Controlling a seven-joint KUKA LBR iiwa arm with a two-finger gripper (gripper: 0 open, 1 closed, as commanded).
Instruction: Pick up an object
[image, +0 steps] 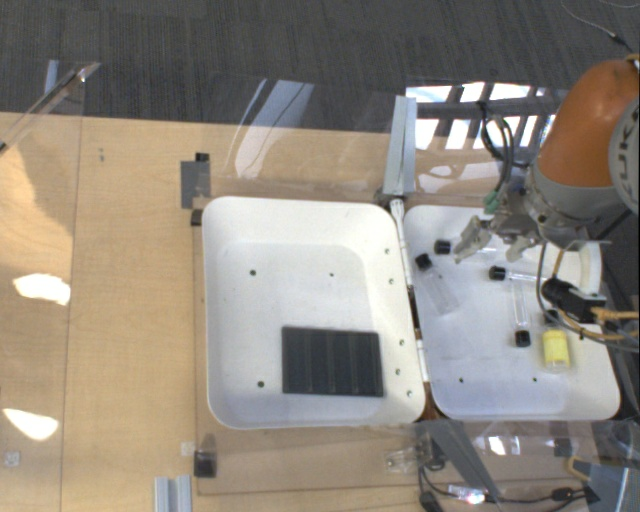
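My gripper (492, 246) hangs over the upper part of the right bin (470, 390), open, its two grey fingers splayed with nothing between them. Just below it lies a small black piece (497, 272). Two more small black pieces (441, 246) (422, 262) lie to its left, and another (521, 338) lies lower down. A yellow block (555, 350) rests near the bin's right side, beside a clear tube (519, 301). A black ridged rectangle (332, 362) lies flat in the left bin (300, 240), far from the gripper.
The arm's orange band (585, 125) and dangling cables (570, 300) overhang the right bin's right side. A metal post (400, 150) stands behind the gap between the bins. The wooden bench (100, 300) stretches to the left.
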